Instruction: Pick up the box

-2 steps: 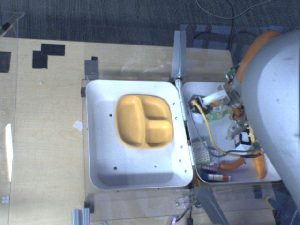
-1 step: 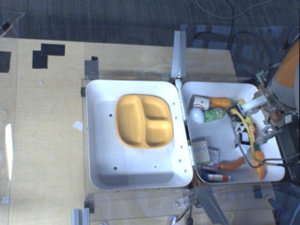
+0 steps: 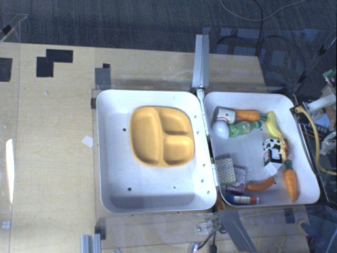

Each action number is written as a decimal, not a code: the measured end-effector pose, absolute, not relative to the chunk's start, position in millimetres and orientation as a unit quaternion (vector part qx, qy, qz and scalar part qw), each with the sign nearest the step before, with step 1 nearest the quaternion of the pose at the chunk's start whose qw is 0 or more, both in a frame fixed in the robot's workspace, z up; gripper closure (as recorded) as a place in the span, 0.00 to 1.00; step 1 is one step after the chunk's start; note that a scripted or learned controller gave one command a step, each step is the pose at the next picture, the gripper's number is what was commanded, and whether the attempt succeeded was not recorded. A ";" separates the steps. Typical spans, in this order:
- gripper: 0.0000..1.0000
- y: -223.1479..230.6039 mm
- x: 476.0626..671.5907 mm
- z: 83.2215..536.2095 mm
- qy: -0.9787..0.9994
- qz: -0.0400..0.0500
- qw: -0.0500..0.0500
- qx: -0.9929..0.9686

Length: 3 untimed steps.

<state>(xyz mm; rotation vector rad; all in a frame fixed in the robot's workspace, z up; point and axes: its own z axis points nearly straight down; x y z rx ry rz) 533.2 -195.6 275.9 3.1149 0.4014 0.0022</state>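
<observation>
The right bin holds two box-like items. A small grey box with a dotted pattern lies near the bin's front left, leaning on a flat purple-grey packet. A black-and-white printed box lies right of the middle, against a banana.
Also in the right bin are a carrot, a green bottle, a white ball, a second carrot, a red sausage and a red-tipped tube. The left bin holds a yellow divided tray. Cables and hardware sit at the right edge.
</observation>
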 end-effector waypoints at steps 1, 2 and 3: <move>0.00 -204.6 557.3 165.0 0.105 0.000 0.000 0.995; 0.00 -118.0 569.6 112.5 0.145 0.016 0.005 0.989; 0.00 -204.4 538.3 214.0 0.168 0.002 0.000 0.986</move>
